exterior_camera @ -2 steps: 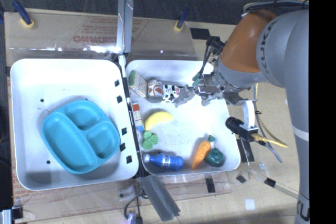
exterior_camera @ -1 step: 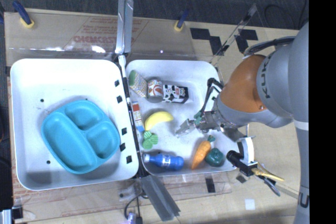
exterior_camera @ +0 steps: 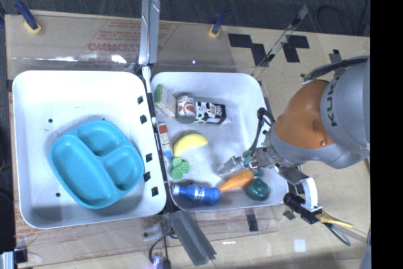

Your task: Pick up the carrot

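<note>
The carrot [exterior_camera: 238,181] is a small orange piece lying near the front of the right bin [exterior_camera: 252,88], between a blue bottle [exterior_camera: 196,193] and a dark green round item [exterior_camera: 257,189]. My gripper [exterior_camera: 234,164] reaches in from the right and hovers low just above and behind the carrot, close to its upper end. The view does not show the carrot between its tips. The grey arm with its orange band [exterior_camera: 302,126] hangs over the bin's right wall.
The right bin also holds a yellow fruit [exterior_camera: 189,143], a small green item [exterior_camera: 180,167], a can [exterior_camera: 184,107], a cow-patterned carton [exterior_camera: 210,112] and a packet [exterior_camera: 164,101]. A blue divided plate [exterior_camera: 96,162] lies in the left bin [exterior_camera: 38,91].
</note>
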Robot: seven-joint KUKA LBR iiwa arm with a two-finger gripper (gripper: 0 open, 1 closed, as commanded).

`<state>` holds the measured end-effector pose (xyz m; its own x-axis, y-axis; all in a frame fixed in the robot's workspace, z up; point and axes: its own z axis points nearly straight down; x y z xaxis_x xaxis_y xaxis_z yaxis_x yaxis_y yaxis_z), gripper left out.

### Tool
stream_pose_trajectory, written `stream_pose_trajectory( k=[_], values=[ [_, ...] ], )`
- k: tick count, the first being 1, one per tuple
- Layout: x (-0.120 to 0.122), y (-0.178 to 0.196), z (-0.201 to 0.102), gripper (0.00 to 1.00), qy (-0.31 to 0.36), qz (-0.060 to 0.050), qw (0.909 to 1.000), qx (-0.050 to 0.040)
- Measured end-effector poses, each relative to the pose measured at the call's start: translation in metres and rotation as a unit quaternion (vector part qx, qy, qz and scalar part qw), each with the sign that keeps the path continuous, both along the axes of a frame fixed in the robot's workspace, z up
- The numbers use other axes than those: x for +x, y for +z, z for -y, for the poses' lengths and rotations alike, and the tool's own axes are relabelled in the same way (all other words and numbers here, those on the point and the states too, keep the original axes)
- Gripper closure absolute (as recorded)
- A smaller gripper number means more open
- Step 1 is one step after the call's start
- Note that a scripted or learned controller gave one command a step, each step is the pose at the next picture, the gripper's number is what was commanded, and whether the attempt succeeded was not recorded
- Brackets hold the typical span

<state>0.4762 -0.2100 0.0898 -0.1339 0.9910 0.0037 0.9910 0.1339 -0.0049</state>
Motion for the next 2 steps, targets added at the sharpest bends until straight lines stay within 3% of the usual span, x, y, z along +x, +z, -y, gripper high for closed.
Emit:
stream_pose_trajectory(
  k=[1,2],
  values=[
    [0.0005,0.0085,0.0,1.0,0.003,-0.001,1.0,-0.0001],
    [0.0005,0.0086,-0.0001,0.0,0.003,-0.001,1.0,-0.0002]
  ],
)
